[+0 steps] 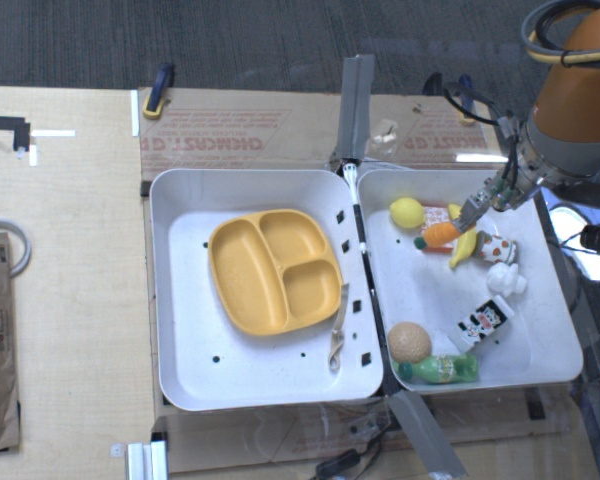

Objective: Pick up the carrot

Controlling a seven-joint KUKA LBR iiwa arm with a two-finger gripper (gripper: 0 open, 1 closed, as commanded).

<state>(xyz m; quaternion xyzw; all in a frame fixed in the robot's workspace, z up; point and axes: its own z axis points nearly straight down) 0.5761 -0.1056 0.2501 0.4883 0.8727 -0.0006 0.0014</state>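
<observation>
The carrot (439,235), orange with a green tip at its left end, lies in the right bin (540,368) near its back, between a yellow lemon (407,212) and a banana (465,247). My gripper (473,211) hangs just above and to the right of the carrot, slanting down from the grey and orange arm (570,98) at the right. Its tip is close to the carrot's right end and the banana. I cannot see whether it touches them.
The left bin (180,298) holds a yellow divided plate (275,268). The right bin also holds a red packet behind the carrot, a white toy (500,263), a black-and-white cow-print item (483,322), a tan ball (409,342) and a green bottle (440,370).
</observation>
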